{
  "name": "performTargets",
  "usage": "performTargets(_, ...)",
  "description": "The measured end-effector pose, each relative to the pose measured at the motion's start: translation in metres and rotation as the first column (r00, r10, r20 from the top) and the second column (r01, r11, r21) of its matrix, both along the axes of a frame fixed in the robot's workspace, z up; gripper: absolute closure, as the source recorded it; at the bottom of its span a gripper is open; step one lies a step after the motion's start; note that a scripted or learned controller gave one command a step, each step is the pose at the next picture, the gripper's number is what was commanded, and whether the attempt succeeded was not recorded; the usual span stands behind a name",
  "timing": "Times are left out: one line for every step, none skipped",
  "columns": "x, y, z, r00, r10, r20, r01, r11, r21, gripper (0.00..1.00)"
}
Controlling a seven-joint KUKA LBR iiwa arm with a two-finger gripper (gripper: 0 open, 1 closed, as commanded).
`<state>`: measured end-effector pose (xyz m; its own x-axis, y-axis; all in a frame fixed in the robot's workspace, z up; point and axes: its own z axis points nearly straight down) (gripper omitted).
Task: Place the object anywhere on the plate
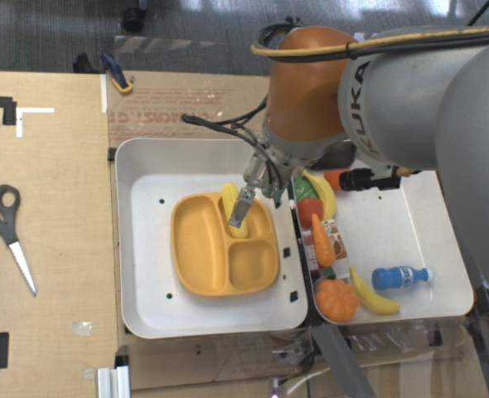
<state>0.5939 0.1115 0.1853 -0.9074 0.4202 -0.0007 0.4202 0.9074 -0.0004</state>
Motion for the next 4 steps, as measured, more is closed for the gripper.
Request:
performTargets(0.0000,0.0000,0.0000,1.000,0.000,0.000,0.000,1.000,0.000,0.00)
performTargets(0.0000,0.0000,0.0000,1.000,0.000,0.000,0.000,1.000,0.000,0.00)
performTargets(0.0000,0.0000,0.0000,1.000,0.000,0.000,0.000,1.000,0.000,0.00)
performTargets(0.0000,0.0000,0.0000,1.000,0.000,0.000,0.000,1.000,0.000,0.00)
